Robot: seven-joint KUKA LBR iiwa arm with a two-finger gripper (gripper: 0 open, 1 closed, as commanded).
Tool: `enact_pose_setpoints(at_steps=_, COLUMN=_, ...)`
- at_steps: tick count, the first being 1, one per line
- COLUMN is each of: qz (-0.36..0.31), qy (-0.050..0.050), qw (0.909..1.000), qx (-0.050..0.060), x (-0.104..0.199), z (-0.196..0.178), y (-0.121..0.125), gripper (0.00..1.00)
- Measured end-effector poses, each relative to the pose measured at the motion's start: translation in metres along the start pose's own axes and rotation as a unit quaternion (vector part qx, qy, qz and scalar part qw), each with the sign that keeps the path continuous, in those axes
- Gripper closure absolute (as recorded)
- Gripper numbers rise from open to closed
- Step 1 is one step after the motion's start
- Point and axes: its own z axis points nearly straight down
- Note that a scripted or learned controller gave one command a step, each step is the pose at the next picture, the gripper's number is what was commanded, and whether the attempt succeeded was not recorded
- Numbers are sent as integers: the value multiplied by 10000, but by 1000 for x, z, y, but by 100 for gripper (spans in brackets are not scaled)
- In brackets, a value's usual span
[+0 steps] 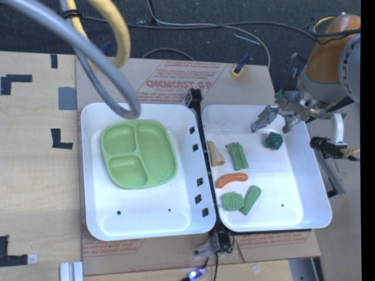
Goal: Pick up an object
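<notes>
1. Writing: red print on the cardboard point(176, 78) behind the left bin point(94, 174) reads roughly "CHEMCAST GP"; the smaller lines under it are too small to read.
2. Left bin: shallow, white, glossy plastic. In it lies a pale green tray point(139, 154) with three compartments and rounded corners.
3. Right bin point(293, 186), touching the left bin along a black clip strip: a tan ribbed cone point(217, 154) nearest the left bin; just beyond it a green ridged stalk point(237, 156); below these an orange sausage point(232, 180), a bumpy green lump point(232, 201) and a smooth green stick point(251, 199). A dark green knobbly piece point(273, 140) lies farthest from the left bin.
4. Tool point(275, 119): over the right bin's far part, just above the dark green piece; fingers spread, nothing between them.
5. Around: a grey hose point(88, 57) and a yellow hose point(111, 16) cross above the left bin's far corner; black cables run over the dark floor behind the table point(35, 174).
</notes>
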Motion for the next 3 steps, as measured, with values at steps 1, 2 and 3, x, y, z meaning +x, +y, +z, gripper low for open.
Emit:
enact_pose_setpoints(at_steps=1, qz=-18, qy=-12, qw=10000, qx=-71, x=1, z=-9, y=3, gripper=0)
enact_pose_setpoints(at_steps=2, qz=-16, qy=-14, qw=10000, qx=-52, x=-3, z=36, y=0, gripper=0)
enact_pose_setpoints(at_steps=3, qz=-19, qy=-13, qw=10000, qx=-51, x=-6, z=100, y=1, gripper=0)
